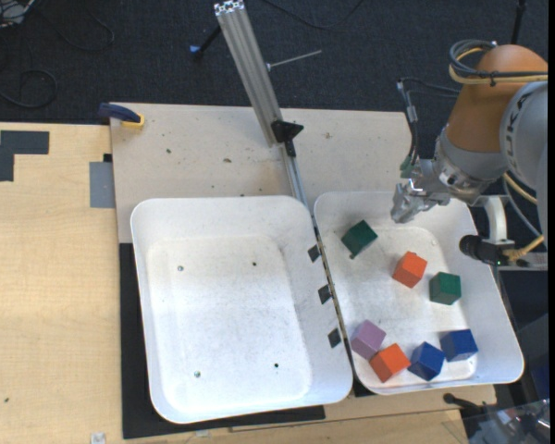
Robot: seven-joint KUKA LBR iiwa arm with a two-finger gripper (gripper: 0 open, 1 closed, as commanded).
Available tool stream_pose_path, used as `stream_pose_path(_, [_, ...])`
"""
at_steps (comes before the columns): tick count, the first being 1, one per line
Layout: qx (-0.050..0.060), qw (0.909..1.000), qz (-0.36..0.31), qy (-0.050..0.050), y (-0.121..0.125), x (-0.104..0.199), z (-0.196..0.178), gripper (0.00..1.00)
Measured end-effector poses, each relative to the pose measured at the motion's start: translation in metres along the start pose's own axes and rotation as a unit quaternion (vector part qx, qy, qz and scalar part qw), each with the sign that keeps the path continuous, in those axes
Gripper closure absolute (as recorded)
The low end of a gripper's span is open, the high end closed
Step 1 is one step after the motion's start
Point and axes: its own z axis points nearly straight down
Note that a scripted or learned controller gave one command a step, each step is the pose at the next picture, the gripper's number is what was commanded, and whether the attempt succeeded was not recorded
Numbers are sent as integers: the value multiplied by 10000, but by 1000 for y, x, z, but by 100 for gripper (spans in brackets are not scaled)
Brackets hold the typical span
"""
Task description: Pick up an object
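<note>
The right bin (499, 363) holds several small blocks. A dark green block (359, 239) lies near its upper left, an orange block (410, 269) in the middle, and another green block (446, 288) to the right of it. Along the front edge sit a purple block (368, 338), an orange block (388, 362) and two blue blocks (426, 360) (459, 344). My gripper (405, 206) hangs over the bin's upper rim, above and to the right of the dark green block. Nothing shows between its fingers.
The left bin (157, 248) lies beside the right one, with black clips (324, 293) along the shared edge. A slanted aluminium rail (254, 72) rises behind the bins. A blue-handled clamp (120, 114) sits at the bench's far left corner.
</note>
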Motion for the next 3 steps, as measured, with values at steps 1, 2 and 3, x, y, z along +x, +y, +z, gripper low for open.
stream_pose_path(1, [-8, 10000, -3, -1, -7, 1, -60, 100])
stream_pose_path(2, [8, 10000, -8, 1, -7, 0, -79, 100])
stream_pose_path(3, [31, 10000, -10, 11, -14, 50, -79, 100])
